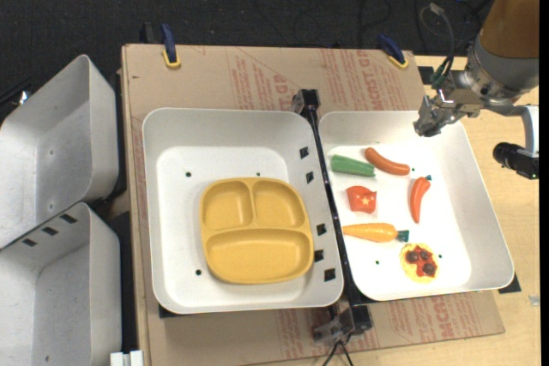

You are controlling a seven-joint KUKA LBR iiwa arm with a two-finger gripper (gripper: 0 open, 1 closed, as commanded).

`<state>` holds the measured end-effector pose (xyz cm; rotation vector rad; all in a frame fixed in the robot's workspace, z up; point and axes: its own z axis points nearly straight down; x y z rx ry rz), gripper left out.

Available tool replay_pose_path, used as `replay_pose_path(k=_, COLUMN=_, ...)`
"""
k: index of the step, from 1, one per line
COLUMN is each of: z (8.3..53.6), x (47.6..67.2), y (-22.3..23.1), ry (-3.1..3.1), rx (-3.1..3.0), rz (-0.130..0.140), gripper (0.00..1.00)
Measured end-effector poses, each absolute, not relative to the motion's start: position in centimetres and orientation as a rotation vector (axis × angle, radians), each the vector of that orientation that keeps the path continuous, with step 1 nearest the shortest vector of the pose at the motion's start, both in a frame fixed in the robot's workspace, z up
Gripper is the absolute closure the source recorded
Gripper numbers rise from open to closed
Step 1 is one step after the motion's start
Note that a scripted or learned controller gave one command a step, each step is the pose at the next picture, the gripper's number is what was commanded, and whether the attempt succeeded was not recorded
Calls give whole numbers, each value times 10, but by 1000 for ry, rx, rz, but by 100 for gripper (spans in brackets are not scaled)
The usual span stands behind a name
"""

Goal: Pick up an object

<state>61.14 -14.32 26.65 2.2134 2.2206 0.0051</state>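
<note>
Hovering over the far edge of the right shallow white bin [480, 184], the gripper [427, 126] carried nothing visible. Several small plastic toy foods lay inside, including an orange sausage-shaped piece [387, 161] nearest it.

Six small toy foods lie loose on the floor of the right-hand shallow white bin [480, 184], none touching another: a green cucumber-like stick [352, 166] lying almost level at the upper left, and just to its right an orange-red sausage [387, 161] slanting down toward the right. Below the green stick sits a small red chunk with a yellow mark [362, 200], and to its right a slim red-orange chilli pepper [418, 196] stands nearly upright with its dark stem at the top. Lower still lie a yellow-orange carrot [374, 231] with its green end pointing right, and, near the bin's lower right part, a flat round yellow piece topped with dark red bits [419, 261].
</note>
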Motion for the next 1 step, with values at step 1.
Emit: replay_pose_path(k=1, z=252, x=605, y=-84, ry=2231, rx=2215, rz=0, gripper=100)
